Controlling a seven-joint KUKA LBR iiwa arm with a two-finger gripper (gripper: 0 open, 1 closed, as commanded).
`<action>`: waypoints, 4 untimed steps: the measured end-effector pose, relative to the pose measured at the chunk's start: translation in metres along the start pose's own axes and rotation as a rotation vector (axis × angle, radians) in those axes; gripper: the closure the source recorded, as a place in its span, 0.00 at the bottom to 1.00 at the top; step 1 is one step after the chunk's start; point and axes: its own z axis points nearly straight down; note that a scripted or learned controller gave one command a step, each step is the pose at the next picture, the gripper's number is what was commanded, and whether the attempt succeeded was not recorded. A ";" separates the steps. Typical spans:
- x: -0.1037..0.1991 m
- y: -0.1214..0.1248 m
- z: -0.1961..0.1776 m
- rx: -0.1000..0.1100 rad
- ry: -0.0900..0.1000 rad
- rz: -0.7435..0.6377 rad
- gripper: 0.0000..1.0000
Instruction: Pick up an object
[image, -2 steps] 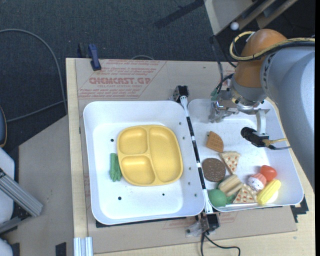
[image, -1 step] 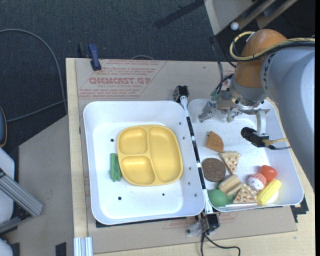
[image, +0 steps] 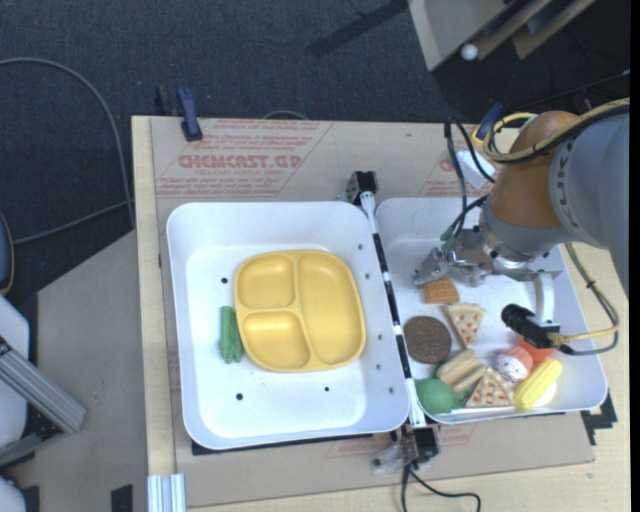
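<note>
Down in the right bin (image: 590, 372), the toy food sits bunched along the near half. A tan cracker-like piece (image: 440, 292) lies highest in the bin, right under the tool (image: 447, 265), which hangs just above it. I cannot tell whether the tool's fingers are apart or together from this angle, and nothing is plainly seen between them.

Just below the cracker, a dark brown round patty (image: 428, 339) lies flat near the bin's left wall. Beside it to the right, a pizza slice (image: 465, 321) points downward. Lower still, a hot-dog-like bun (image: 460, 369) leans against a second pizza wedge (image: 490, 391), and a green piece (image: 434, 394) sits in the near left corner. Off to the right, a yellow corn cob (image: 538, 384) lies at a slant, with a small red-and-white piece (image: 514, 365) touching it and an orange bit (image: 537, 351) just above.

The arm (image: 560, 180), grey with its orange band (image: 525, 170), reaches in over the bin's far right corner, cables looping around it.

Over in the left bin (image: 190, 300), a yellow divided plate (image: 298, 309) rests in the middle, three compartments showing bare. A green pea pod (image: 231, 334) lies just beside the plate's left edge. Both bins sit on the table (image: 250, 160), side by side.
</note>
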 end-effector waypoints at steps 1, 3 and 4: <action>0.013 -0.011 0.000 0.001 0.001 -0.001 0.00; 0.016 -0.005 -0.010 -0.005 0.000 0.000 1.00; 0.099 -0.003 -0.101 -0.003 0.001 -0.002 1.00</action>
